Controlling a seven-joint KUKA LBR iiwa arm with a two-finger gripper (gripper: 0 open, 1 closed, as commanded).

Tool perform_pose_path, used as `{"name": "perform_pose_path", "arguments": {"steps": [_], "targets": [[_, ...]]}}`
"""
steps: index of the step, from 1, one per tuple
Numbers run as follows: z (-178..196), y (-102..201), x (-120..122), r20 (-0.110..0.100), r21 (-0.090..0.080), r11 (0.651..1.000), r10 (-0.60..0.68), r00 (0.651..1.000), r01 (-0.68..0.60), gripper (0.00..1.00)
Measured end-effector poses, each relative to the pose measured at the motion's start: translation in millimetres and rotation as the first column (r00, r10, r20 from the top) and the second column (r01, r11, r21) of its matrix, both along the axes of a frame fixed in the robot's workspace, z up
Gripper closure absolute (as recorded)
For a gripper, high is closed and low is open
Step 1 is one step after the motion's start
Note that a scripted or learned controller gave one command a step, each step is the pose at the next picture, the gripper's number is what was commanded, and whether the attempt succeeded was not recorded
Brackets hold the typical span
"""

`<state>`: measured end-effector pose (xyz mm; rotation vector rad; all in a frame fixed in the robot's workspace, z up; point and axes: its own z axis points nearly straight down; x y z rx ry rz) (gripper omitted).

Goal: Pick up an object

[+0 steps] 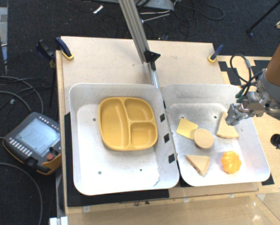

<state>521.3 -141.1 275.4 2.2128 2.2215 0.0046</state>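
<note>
The bench carries two shallow white bins. The left bin (83,139) holds a yellow divided tray (128,123) near its centre. The right bin (252,172) holds the loose pieces that are candidates for picking.

**Contents of the right bin, by clock position from the bin's centre**
- Yellow cheese slice (186,127): at 9 o'clock.
- Round tan disc (204,138): at the centre, touching the slice's lower right corner.
- Tan wedge (198,163): at 7 o'clock, apart from the disc.
- Orange fruit piece (231,162): at 5 o'clock.
- Pale wedge (228,132): at 2 o'clock.

**Arm and claw**
The arm enters from 3 o'clock. The gripper (234,116) sits directly over the upper edge of the pale wedge. Whether the claw is wide or narrow cannot be told at this angle, and nothing is seen held by it.

**Step in hand**
The position suggests the approach or descent phase, with the pale wedge as the likely target. The wedge lies flat on the bin floor, so no lift has taken place.

**Next move**
1. The next move calls for closing on the wedge across its narrow span.
2. The wedge is thin and low; the grasp probably has to reach almost to the bin floor.
3. The bin's right wall is near, which limits side clearance.
4. Lift straight up once the grasp is confirmed.
</note>
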Motion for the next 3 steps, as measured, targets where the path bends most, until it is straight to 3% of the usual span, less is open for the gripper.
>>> {"name": "perform_pose_path", "arguments": {"steps": [2,3], "targets": [[-16,99,39,-0.006,0.003,1.0,0.004,1.0,-0.004,1.0],[-12,144,70,-0.003,0.003,1.0,0.003,1.0,-0.003,1.0]]}}
